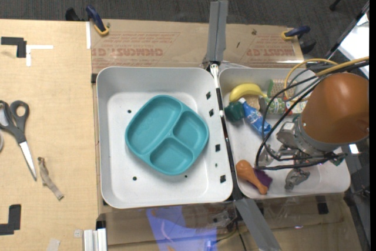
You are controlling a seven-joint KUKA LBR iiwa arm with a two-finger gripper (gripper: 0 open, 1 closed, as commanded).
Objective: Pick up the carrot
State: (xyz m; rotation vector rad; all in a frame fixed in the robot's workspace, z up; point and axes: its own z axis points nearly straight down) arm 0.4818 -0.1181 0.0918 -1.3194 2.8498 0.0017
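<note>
The carrot (249, 176), a short orange piece, lies in the front left corner of the right bin (332, 185). A purple item (264, 176) rests against its right side. My gripper (296, 177) hangs low over the front of the same bin, a short way right of the carrot and apart from it. The orange band of the arm (339, 106) and a bundle of cables hide the bin's right half.
At the back of the right bin lie a yellow banana (247, 91), a green item (234, 111) and a blue bottle (256, 119). The left bin (111, 144) holds a teal divided plate (167, 134). Scissors (19, 129) lie on the bench at far left.
</note>
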